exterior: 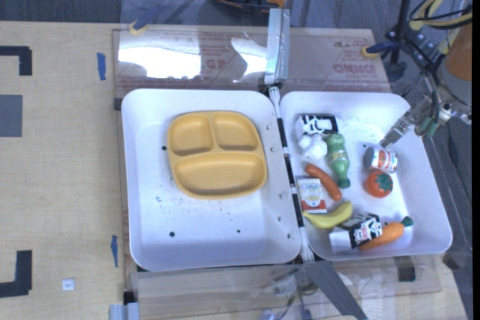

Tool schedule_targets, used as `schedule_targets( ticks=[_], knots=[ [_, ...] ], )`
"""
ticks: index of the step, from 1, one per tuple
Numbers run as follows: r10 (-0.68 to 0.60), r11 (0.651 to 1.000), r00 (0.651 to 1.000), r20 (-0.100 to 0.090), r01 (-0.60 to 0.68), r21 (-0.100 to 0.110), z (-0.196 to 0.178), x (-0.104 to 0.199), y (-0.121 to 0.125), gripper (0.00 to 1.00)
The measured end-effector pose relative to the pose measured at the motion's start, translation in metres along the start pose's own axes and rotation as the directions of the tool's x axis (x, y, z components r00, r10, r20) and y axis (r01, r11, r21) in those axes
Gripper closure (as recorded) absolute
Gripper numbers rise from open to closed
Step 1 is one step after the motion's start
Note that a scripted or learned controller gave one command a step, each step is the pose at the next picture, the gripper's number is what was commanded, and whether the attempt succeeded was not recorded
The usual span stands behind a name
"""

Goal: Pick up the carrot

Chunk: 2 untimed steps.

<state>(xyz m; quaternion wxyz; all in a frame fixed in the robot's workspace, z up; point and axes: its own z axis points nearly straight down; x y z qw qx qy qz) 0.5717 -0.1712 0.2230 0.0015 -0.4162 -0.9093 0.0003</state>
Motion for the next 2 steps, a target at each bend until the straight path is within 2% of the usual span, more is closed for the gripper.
schedule_targets(
  ticks=[1, 2],
  knots=[
    [0.237, 0.971, 0.971, -0.002, -0.237, 0.001, -0.045, 0.014, -0.098, 1.00],
    [0.238, 0.971, 0.971, 0.000, -0.238, 0.000, 0.017, 0.062, -0.067, 1.00]
  ],
)
